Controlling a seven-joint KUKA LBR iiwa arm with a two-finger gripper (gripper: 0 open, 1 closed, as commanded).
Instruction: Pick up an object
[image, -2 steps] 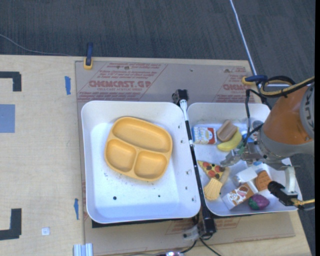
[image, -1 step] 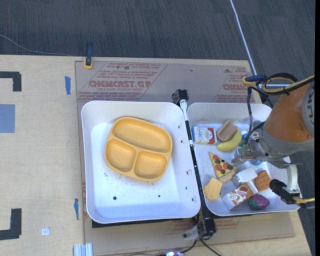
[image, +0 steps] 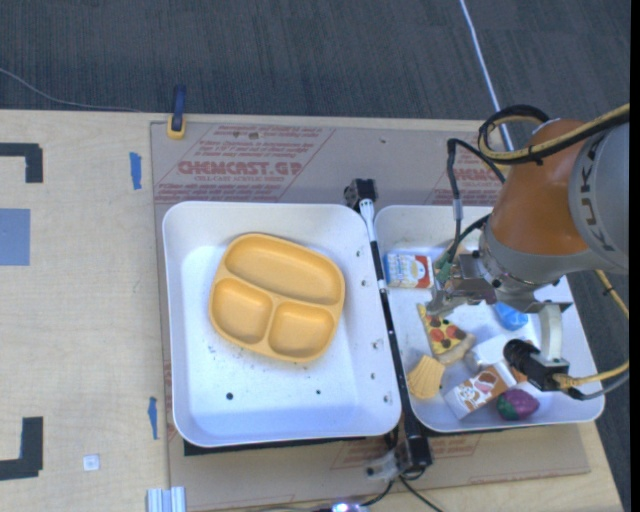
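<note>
In the right bin, my gripper hangs low over the bin's middle, just above the top end of a toy pizza slice. To its left, at the bin's back, lies a small white and blue carton. A blue piece shows just right of the gripper, partly under the wrist. Along the front lie a yellow wafer-like piece, a brown and white carton and a purple piece. The arm hides part of the bin's back right.
The left bin holds a yellow divided plate that takes up most of its middle. A black divider runs between the two bins. The arm's orange band looms over the right bin's back right.
</note>
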